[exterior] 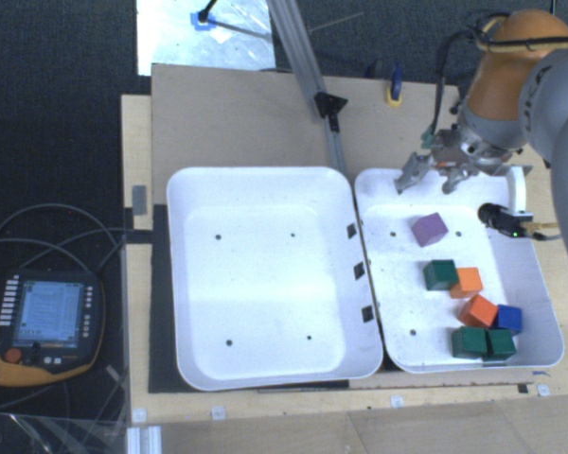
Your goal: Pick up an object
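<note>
My gripper (428, 180) hangs over the far edge of the right bin (398, 282), fingers spread apart with nothing between them. A purple block (430, 228) lies just below it, nearest the fingers. Further toward the front sit a dark green block (440, 274) and a small orange block (468, 281) side by side. In the front right corner cluster an orange block (479, 310), a blue block (508, 319) and two green blocks (484, 343).
The left bin (265, 197) stands beside the right one, sharing a middle rim with small black clips. A metal pole (303, 55) slants down to the bins' far edge. A teach pendant (43, 324) lies on the floor at the left.
</note>
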Tool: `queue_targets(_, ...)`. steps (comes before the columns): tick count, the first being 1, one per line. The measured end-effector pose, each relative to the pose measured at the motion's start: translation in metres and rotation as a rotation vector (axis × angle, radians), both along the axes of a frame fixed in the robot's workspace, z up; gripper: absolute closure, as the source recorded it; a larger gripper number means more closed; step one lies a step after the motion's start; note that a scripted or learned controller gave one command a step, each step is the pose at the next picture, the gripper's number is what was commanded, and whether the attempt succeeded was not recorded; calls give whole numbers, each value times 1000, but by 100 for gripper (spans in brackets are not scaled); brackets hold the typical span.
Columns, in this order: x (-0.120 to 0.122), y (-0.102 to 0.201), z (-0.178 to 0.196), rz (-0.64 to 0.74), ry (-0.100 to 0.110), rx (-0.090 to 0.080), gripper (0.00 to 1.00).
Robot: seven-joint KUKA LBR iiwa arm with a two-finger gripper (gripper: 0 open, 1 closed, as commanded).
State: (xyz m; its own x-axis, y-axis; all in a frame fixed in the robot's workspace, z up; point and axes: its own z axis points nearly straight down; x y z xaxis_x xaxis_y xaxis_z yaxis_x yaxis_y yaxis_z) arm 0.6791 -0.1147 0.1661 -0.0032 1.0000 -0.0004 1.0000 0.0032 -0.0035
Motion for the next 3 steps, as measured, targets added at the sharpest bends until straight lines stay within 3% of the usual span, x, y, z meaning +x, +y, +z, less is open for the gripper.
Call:
queue_targets(2,3,-8,-77,1,-3,0,0)
queue_targets(3,5,-8,-63,3,-9,-2,100)
